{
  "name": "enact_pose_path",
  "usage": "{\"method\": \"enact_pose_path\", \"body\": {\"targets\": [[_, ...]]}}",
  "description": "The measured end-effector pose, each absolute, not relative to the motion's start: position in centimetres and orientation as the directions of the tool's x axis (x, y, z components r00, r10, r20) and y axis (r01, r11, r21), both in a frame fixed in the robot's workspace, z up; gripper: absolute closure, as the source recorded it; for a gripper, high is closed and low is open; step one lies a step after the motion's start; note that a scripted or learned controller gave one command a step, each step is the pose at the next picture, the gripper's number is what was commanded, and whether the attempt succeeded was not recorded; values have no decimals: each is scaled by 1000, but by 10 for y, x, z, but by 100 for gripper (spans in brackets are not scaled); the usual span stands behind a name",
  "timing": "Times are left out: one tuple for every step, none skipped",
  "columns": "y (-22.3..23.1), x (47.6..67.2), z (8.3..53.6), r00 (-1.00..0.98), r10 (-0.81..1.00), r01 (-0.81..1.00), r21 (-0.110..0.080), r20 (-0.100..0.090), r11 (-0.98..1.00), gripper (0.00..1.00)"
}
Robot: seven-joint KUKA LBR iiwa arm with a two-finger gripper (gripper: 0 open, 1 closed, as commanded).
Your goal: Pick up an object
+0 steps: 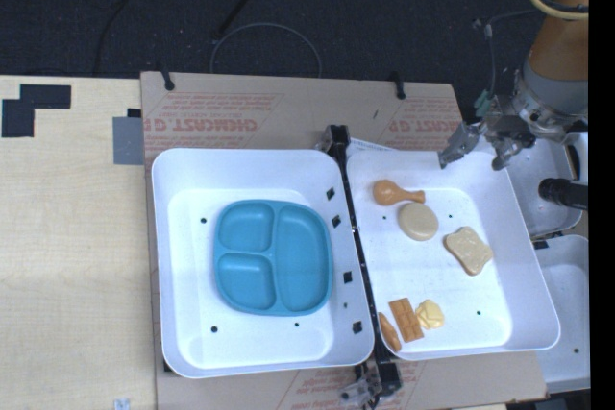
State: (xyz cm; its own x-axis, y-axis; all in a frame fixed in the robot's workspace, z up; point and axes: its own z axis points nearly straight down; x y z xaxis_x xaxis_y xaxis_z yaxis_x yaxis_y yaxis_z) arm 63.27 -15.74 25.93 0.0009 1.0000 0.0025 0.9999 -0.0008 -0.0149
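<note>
The gripper (483, 147) hangs over the far right corner of the right bin (524, 230), fingers spread apart and holding nothing, likely poised to choose. Below, toy food lies loose: a drumstick (396, 194) and round biscuit (418, 223) nearest, toast (468, 251) by the right edge.

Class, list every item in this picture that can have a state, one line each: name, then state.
gripper: jaws open, holding nothing, above the right bin's far rim
blue plate: upright, flat in the left bin
drumstick: lying flat, right bin
round biscuit: lying flat
toast slice: lying flat
waffle piece: lying flat
</note>
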Motion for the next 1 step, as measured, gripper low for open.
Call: {"method": "enact_pose_path", "body": {"targets": [[-157,635,267,-1,1000,1000,-3,1,1,0]]}}
